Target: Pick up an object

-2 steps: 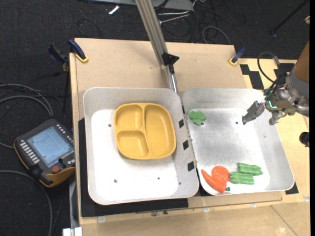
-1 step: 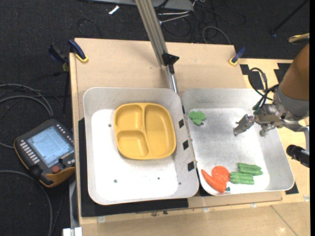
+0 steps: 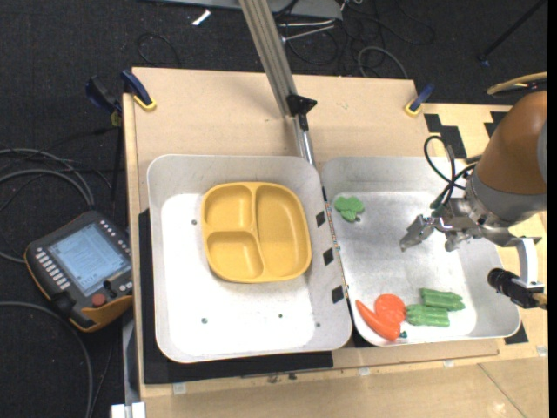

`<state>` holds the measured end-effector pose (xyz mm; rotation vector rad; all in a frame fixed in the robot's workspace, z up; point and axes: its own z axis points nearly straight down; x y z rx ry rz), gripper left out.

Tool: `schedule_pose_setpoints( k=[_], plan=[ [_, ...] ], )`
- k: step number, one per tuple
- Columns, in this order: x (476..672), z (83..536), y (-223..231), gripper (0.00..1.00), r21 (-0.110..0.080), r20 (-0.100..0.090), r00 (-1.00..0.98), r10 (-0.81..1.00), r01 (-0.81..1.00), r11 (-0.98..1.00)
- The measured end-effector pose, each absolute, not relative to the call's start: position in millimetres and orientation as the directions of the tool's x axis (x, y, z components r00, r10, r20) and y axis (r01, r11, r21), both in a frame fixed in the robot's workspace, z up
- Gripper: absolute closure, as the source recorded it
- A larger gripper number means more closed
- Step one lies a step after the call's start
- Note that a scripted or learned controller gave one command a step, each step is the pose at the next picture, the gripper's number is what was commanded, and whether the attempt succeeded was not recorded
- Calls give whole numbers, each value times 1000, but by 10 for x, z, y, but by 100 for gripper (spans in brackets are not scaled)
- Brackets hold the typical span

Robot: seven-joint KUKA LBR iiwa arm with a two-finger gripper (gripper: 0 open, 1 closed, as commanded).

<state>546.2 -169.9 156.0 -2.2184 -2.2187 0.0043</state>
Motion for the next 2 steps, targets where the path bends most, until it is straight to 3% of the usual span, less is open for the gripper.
schedule_pose_setpoints(
  k=[1, 2],
  plan=[
    [5363, 972, -1720, 0, -6, 2, 1, 1000, 1000, -1],
    [5386, 1112, -1723, 100, 2, -1, 1, 1000, 1000, -1]
  ],
)
